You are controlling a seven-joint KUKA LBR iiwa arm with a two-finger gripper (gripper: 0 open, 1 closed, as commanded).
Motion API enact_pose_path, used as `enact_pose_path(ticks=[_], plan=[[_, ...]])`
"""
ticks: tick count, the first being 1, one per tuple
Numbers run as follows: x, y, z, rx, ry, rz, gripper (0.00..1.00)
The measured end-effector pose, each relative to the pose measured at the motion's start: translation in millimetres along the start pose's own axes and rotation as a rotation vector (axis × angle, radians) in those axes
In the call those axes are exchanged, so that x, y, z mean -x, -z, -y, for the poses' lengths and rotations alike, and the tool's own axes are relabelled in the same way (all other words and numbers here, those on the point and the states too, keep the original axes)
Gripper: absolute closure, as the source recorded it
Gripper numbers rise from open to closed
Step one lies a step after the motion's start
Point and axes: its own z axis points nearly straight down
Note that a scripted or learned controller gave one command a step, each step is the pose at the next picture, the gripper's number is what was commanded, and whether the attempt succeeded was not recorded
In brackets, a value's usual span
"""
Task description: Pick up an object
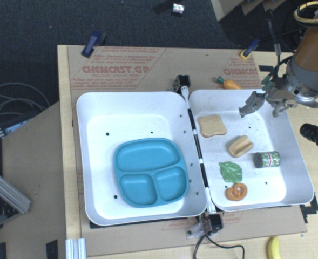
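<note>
Fingers (pixel 249 106) of the gripper (pixel 264 104) stand spread, one dark tip to the left and one to the right, with nothing between them. The gripper hangs over the upper edge of the right bin (pixel 288 190), in the upper right of the frame, and the arm (pixel 310 55) with its orange band rises behind it toward the right edge.

Candidate objects all lie in the right bin, below the gripper in the frame:
- slice of bread (pixel 211 125), nearest the fingers, close to the divider between the bins;
- small bread roll (pixel 239 145), just below and right of the slice;
- green can (pixel 266 159), on its side, right of the roll;
- green leaf piece (pixel 230 171), lower centre of the bin;
- pretzel (pixel 236 191), just below the leaf, close to it or touching.

The left bin (pixel 94 144) holds a blue divided plate (pixel 149 170).

Probable faults from this position:
1. The bread slice and leaf lie flat; the fingers may close above them and come away bare.
2. The can may roll aside when one finger meets it first.
3. Leaf and pretzel sit close; a descent there may disturb both and seat neither.
4. A descent near the bin wall may strike the rim.
</note>
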Motion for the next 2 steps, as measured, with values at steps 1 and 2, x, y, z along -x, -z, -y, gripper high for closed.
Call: enact_pose_path(ticks=[1,2], plan=[[-11.6,-153.5,35.7,-0.006,-0.001,-0.001,0.00],[-41.2,-157.8,70.6,-0.003,0.000,-0.002,0.00]])
